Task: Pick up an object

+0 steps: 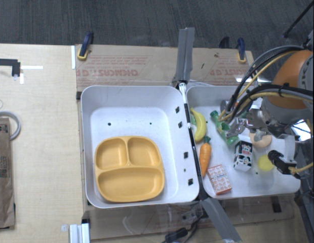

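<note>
The right bin holds several small items. A banana lies along its left wall, with an orange carrot just below it. A green toy sits near the middle, a black-and-white carton in front of it, and a red-and-white box by the front edge. A yellow lemon-like piece and a beige piece lie further right. My gripper hangs low over the bin beside the green toy, half hidden by cables and the wrist.
The left bin contains a yellow divided plate. A metal divider runs between the bins. Cardboard with blue clamps lies behind them. A brown paper bag rests on the bench at far left.
</note>
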Controlling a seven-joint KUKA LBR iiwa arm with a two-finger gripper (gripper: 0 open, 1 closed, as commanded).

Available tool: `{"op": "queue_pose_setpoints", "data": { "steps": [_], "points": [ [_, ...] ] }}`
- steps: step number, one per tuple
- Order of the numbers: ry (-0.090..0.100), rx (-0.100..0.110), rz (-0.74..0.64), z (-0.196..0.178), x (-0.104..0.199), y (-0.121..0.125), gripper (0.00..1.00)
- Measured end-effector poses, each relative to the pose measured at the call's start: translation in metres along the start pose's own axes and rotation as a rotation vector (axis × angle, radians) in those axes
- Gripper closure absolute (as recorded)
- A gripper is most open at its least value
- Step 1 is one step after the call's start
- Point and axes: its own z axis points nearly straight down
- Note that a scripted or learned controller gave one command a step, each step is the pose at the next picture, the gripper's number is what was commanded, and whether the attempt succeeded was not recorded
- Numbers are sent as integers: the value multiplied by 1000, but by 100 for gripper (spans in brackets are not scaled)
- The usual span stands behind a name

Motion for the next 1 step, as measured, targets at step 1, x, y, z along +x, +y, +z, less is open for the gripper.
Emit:
{"op": "queue_pose_setpoints", "data": {
  "steps": [1],
  "points": [
    [-1,-5,-384,-26,14,17,0]
  ]
}}
